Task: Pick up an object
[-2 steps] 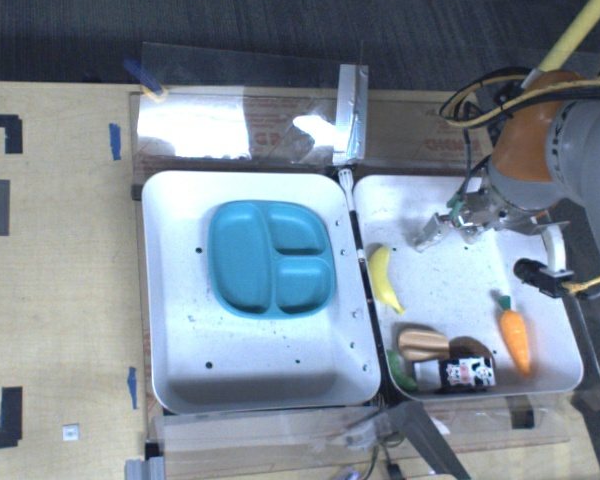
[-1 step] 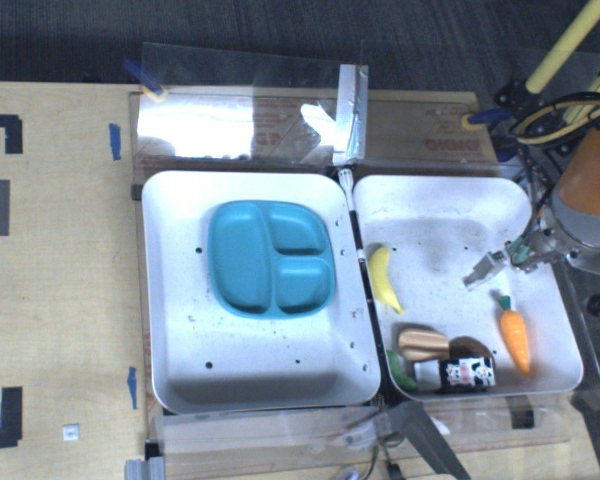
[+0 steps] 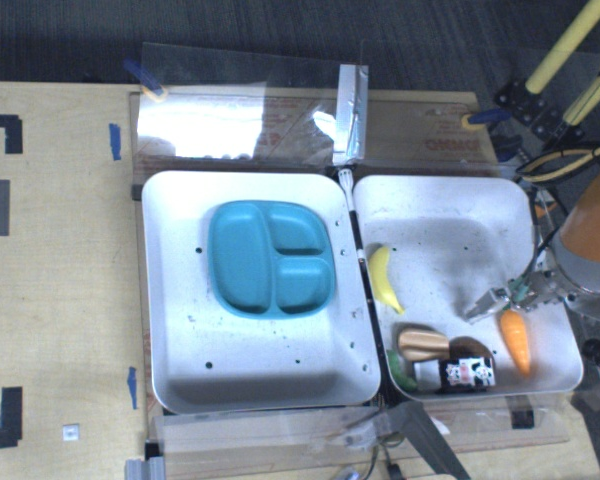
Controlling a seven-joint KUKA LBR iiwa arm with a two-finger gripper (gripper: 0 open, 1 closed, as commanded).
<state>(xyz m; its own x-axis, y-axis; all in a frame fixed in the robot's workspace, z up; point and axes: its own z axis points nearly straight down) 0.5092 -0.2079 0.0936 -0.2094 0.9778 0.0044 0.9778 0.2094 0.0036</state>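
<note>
In the right bin point(image 3: 450, 218) lie a yellow banana point(image 3: 383, 278), an orange carrot point(image 3: 517, 341), a tan bread roll point(image 3: 423, 343), a dark bottle with a white label point(image 3: 460, 371) and a small green item point(image 3: 398, 370). My gripper point(image 3: 505, 301) hangs low over the right side of this bin, just above the carrot's top end. Nothing is visibly held in it. The arm's orange band point(image 3: 590, 230) shows at the right edge.
The left bin point(image 3: 180, 348) bears a blue divided plate point(image 3: 272, 258). A clear plastic sheet with a metal strip point(image 3: 350, 113) stands behind the bins. Yellow poles and cables point(image 3: 565, 43) crowd the top right.
</note>
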